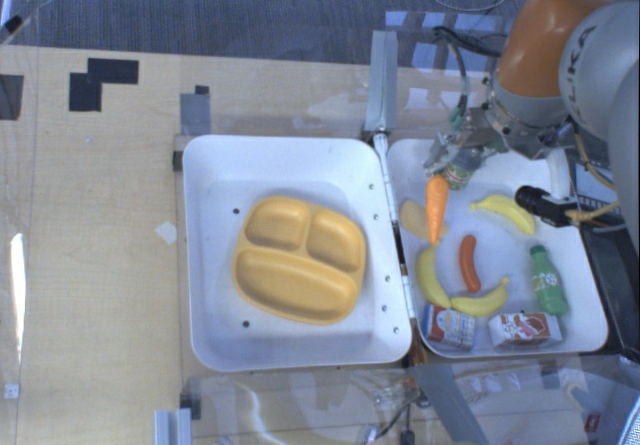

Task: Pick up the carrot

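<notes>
The carrot (437, 207) lies upright along the right bin's (590, 328) left side, and the gripper (452, 161) hangs just above its top end — presumably to grasp it — though whether its jaws are apart I cannot tell.

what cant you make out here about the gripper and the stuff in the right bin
- Gripper, camera view: finger state unreadable, too small and cluttered above the carrot.
- Carton and can labels: too small to read.
- Pale item beside the carrot: identity unclear.
- Arm: cut off by the right edge.
</notes>
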### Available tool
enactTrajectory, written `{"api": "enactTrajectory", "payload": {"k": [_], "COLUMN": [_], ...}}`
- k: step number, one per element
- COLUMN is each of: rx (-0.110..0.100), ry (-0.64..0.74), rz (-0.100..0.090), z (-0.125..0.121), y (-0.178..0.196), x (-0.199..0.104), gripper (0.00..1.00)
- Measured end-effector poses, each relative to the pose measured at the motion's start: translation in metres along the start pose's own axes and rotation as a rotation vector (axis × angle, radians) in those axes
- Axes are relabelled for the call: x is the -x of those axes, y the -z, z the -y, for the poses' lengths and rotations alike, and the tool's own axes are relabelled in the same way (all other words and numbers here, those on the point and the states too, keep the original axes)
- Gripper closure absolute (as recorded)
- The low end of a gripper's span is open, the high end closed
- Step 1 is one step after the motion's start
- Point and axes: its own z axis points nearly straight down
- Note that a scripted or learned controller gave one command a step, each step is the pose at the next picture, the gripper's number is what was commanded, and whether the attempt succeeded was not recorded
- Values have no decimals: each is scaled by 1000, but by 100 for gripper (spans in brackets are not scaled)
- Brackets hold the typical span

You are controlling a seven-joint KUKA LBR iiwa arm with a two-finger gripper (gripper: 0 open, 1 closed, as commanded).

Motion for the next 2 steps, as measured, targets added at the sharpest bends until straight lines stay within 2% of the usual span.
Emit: {"api": "enactTrajectory", "payload": {"k": [1,2], "rx": [-1,-1], "ry": [106,143], "rz": [2,1], "z": [4,-20], "y": [6,23], "x": [37,9], "gripper": [100,100]}}
